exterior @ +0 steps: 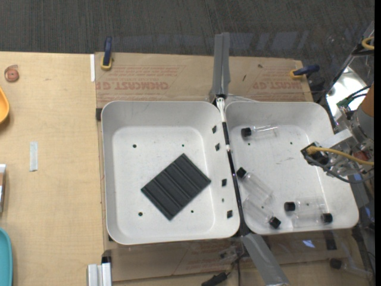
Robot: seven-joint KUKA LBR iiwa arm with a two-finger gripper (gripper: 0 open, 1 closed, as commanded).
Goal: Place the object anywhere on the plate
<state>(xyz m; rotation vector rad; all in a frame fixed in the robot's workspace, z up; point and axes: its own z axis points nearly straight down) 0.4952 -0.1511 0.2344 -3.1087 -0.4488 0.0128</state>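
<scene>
Your plate (176, 186): dark, ribbed, flat rectangle in left bin (149, 140) | tubes (262, 130): clear plastic, black caps | jaws: you cannot tell state

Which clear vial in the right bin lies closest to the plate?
The vial with its black cap by the divider, halfway down the bin. The others lie farther off, at the back or front.

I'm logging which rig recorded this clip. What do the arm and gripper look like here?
Little of the robot is in frame, at the right edge over the right-hand bin. The gripper is bare grey metal, boxy and angular, with cables trailing beside it. Above it the arm is grey, and an orange band peeks in at the edge. No markings are legible.
</scene>
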